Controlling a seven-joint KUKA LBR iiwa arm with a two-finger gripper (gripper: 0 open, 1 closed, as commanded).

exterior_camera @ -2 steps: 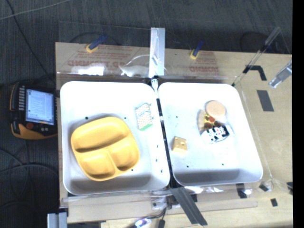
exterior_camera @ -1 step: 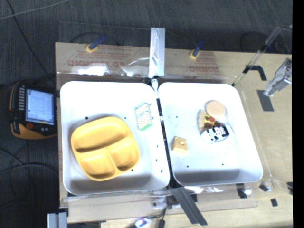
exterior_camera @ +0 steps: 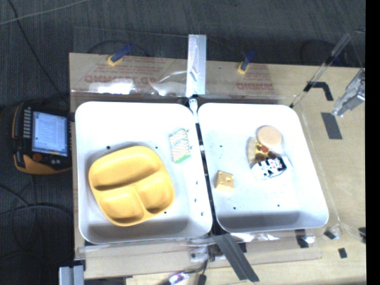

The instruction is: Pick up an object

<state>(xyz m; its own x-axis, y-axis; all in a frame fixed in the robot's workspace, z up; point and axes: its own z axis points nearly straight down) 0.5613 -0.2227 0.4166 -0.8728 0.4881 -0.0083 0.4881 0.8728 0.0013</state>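
In the left bin (exterior_camera: 83, 218) lies a yellow three-compartment tray (exterior_camera: 130, 183), with a small green-and-white packet (exterior_camera: 179, 145) beside it near the divider. The right bin (exterior_camera: 297, 212) holds a tan block (exterior_camera: 224, 181) at its left. Toward the upper right of that bin is a cluster: a round tan piece (exterior_camera: 269, 135), a small red-and-yellow item (exterior_camera: 261, 152) and a black-and-white item (exterior_camera: 270, 166), all touching. A grey metal part that looks like my gripper (exterior_camera: 348, 100) sits at the far right edge, outside the bins and well away from every object.
A control pendant with a lit screen (exterior_camera: 44, 135) lies left of the bench. Behind the bins are a crumpled clear bag (exterior_camera: 172, 85), a metal post (exterior_camera: 196, 58) and two clamps (exterior_camera: 120, 54) (exterior_camera: 243, 66). A clear panel (exterior_camera: 326, 64) stands at the right.
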